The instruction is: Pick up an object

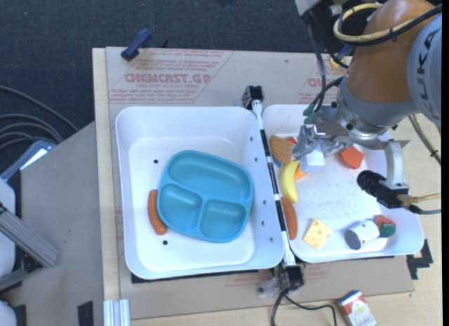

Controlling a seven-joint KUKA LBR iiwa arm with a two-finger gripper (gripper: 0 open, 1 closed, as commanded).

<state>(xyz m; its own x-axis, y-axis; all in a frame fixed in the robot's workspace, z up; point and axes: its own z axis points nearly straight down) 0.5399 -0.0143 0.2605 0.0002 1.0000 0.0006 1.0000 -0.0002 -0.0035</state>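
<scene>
In the right bin (414, 237), over its upper left part: gripper (312, 148), hanging low, open or closed impossible to tell. Just below it, yellow banana (289, 181), next to a brown bread slice (282, 151); to the right, orange block (351, 157). Lower down, cheese wedge (317, 234), white cup (361, 235) lying on its side, sausage (290, 221) along the left wall. In the left bin (126, 177), blue divided plate (205, 195), with second sausage (157, 212) at its left edge.
</scene>
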